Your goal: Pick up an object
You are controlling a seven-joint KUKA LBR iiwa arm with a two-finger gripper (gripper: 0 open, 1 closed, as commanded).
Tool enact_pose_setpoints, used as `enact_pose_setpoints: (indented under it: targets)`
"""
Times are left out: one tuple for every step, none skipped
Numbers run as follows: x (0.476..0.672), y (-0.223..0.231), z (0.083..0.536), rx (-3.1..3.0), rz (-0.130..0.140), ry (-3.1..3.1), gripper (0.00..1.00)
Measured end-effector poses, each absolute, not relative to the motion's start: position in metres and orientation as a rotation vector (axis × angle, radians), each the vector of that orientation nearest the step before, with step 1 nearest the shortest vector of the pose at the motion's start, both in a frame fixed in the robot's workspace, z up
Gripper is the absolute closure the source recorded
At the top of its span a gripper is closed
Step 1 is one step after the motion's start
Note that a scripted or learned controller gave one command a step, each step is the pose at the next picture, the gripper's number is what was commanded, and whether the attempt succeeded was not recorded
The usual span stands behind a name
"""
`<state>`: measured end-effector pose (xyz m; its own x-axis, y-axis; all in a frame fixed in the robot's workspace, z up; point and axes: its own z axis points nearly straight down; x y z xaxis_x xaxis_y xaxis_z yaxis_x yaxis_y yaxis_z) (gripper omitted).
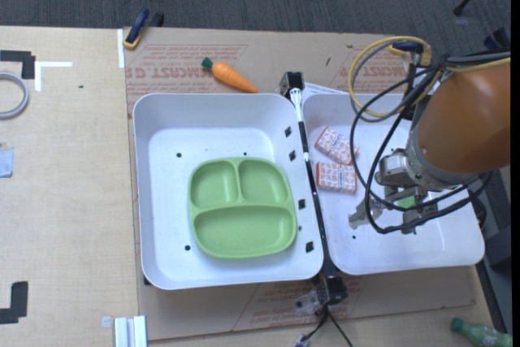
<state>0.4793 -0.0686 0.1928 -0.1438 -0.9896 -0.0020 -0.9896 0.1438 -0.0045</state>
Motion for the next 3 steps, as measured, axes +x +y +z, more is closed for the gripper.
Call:
enact_pose_setpoints:
  targets:
    - [0.555,-0.067,0.192,-2.118,0.000,2.315,0.00]
    - [0.555,-0.108,0.097,-2.025,0.002,2.399,0.00]
    - [0.556,-0.107,0.107,-2.017,0.003,2.402,1.00]
